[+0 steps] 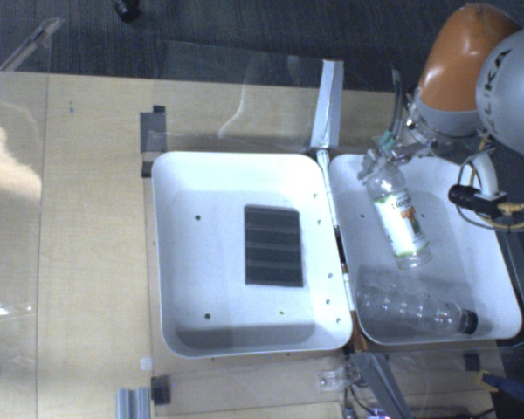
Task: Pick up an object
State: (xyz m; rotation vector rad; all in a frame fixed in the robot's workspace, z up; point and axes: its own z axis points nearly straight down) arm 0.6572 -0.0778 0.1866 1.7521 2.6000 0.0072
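A clear plastic bottle (400, 221) with a white, green and orange label slants over the right bin (498, 273), neck up and to the left. My gripper (382, 157) comes in from the upper right and is shut on that neck. A second clear bottle (410, 308) with a black cap lies on its side along the right bin's near wall. A dark grey ribbed block (273, 245) lies flat in the middle of the left bin (183, 234).
The arm's orange band (458, 55) and grey wrist hang over the right bin's far right corner, with black cables (480, 203) beside them. A raised divider (336, 234) separates the two bins. A clear panel stands upright behind the bins.
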